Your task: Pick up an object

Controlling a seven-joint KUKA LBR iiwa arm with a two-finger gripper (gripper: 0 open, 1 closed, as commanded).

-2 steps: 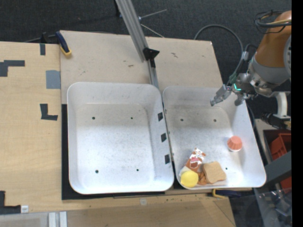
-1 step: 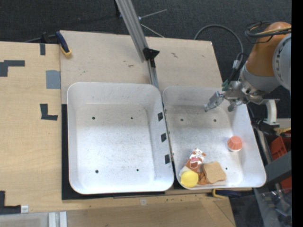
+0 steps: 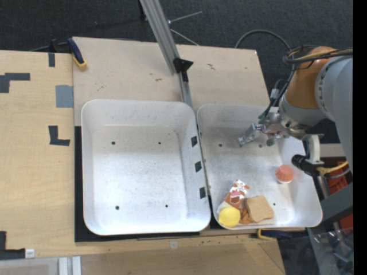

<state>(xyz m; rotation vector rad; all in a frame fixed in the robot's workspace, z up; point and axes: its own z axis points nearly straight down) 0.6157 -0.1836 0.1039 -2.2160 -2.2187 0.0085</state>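
Over the far part of the right bin (image 3: 298,213), the gripper (image 3: 248,137) is seen with nothing between its jaws, seemingly parted. Nearer and rightward lie the orange cup (image 3: 284,174), yellow ball (image 3: 229,216) and bread slice (image 3: 259,208).

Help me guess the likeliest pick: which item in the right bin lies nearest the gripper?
The small orange-pink cup, alone by the bin's right wall; the gripper sits farther from the yellow ball, packet and brown slice.
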